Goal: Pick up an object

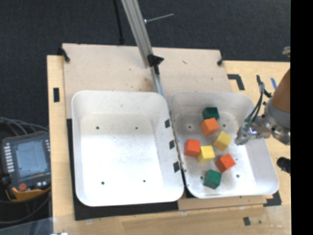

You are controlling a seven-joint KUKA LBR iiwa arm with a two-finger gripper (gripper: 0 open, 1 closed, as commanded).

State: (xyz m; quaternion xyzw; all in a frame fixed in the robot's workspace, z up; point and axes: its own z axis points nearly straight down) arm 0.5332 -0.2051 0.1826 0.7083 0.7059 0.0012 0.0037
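Observation:
Several small wooden cubes lie in the right bin [254, 180]: a dark green cube [211, 113] at the back, an orange cube [210, 126] just in front of it, a yellow cube [222, 140], an orange-red cube [192, 147], another yellow cube [206, 153], a red-orange cube [225, 162] and a green cube [212, 178] nearest the front. My gripper [243, 137] reaches in from the right and hovers just right of the yellow cube, with nothing visibly between its fingers.
The left bin [122, 148] sits beside the right one, their rims meeting at a divider with black clips [172, 143]. A slanted metal pole [139, 28] rises behind the bins. A teach pendant [27, 160] lies off the bench at left.

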